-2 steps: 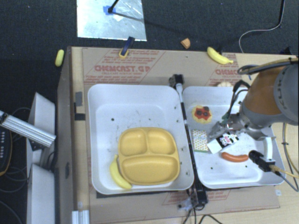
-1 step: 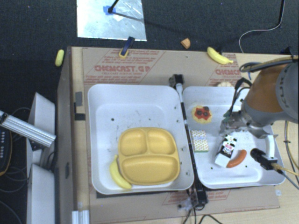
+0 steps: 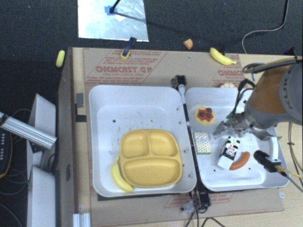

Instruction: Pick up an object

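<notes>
Nearest you, the sausage (image 3: 239, 161) and cow-print carton (image 3: 229, 151) lie in the right bin (image 3: 246, 183). Just above them your gripper (image 3: 235, 125) hangs low, arm reaching in from the right; whether it's open, you cannot tell.

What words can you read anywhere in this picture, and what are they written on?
"CHEMCAST GP", in red, on the brown board behind the left bin.
More red print repeats across the same board, too faint and cut off to read.
The small speckled card and the black-and-white box in the right bin show patterns, no readable words.
</notes>
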You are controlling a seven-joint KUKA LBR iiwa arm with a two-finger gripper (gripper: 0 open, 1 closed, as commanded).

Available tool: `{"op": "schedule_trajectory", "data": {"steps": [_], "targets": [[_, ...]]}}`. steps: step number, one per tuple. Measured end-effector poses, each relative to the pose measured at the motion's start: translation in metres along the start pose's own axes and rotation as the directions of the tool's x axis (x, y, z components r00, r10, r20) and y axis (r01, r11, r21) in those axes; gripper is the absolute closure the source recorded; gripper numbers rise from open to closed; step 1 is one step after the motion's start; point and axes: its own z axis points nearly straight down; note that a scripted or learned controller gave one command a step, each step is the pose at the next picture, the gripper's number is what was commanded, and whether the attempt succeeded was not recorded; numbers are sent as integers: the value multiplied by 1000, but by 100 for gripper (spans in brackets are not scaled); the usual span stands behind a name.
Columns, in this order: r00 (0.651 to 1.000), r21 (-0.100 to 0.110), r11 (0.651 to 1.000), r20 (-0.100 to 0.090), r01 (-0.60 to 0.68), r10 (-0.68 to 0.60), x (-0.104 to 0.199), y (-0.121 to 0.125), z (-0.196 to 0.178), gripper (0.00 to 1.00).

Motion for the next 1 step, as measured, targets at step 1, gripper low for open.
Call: {"op": "schedule_trajectory", "data": {"steps": [1], "targets": [[1000,3,1000,0,-1,1,1,-42,11,0]]}}
